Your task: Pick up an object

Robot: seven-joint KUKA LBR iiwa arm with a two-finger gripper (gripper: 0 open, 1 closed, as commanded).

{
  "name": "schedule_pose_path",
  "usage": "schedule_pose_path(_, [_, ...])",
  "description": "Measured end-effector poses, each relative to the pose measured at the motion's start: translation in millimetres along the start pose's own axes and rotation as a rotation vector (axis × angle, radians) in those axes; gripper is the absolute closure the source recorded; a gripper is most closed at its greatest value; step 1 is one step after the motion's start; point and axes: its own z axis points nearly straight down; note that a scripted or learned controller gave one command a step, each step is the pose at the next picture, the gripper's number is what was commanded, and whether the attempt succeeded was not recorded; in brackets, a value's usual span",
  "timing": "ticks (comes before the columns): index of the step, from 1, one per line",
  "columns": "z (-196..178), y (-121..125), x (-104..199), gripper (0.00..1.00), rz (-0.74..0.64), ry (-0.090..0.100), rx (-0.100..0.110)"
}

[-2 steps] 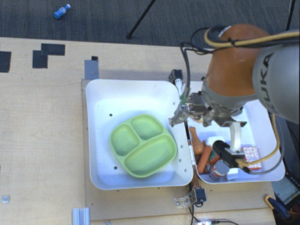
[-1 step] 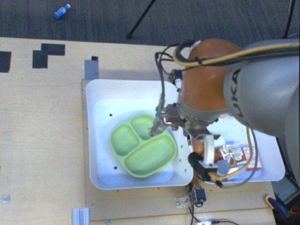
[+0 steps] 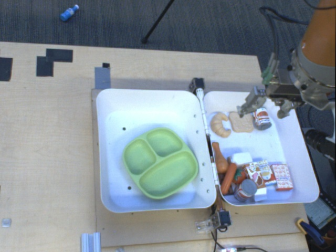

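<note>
The gripper (image 3: 251, 105) hangs over the far end of the right bin (image 3: 310, 178), fingers parted and holding nothing. Its tips sit just above the toast (image 3: 242, 124), with the can (image 3: 262, 119) just beside. The can looks the likeliest target: light, rigid, smooth-sided, so best clasped across its middle. A croissant (image 3: 220, 125) lies left; in the left bin (image 3: 105, 140), a green tray (image 3: 160, 163)

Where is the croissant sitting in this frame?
The croissant lies in the right bin, at its far left corner near the divider, just left of the slice of bread.
</note>
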Motion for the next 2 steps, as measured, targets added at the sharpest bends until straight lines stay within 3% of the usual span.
schedule_pose_path(1, [161.2, -7.0, 67.0, 0.00, -0.001, 0.001, 0.007])
schedule_pose_path(2, [149.8, -5.4, 67.0, 1.00, -0.003, 0.002, 0.003])
